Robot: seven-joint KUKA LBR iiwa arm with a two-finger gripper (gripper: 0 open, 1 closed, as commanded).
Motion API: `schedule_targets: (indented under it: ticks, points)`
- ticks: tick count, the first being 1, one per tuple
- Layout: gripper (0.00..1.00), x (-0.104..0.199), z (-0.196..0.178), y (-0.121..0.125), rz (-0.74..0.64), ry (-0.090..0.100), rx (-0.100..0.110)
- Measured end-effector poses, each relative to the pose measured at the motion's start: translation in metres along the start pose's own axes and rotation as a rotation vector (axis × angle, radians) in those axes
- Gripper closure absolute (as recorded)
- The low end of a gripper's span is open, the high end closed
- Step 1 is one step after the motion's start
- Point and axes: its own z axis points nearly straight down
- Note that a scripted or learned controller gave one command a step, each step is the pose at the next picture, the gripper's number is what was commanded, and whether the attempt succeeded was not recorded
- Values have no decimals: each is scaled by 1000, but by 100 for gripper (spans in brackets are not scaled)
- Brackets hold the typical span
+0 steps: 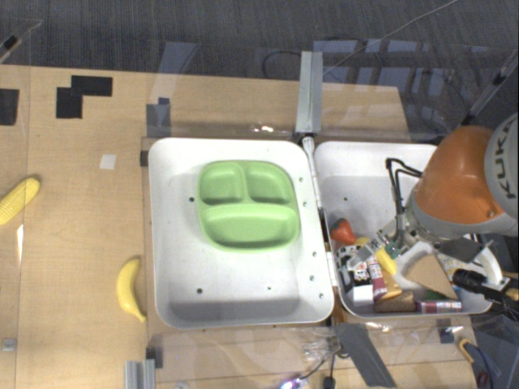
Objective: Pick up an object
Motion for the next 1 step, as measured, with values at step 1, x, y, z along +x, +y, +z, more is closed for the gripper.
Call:
schedule_targets:
  ticks: [1]
  points:
    - [0, -34, 11, 24, 55, 3, -8]
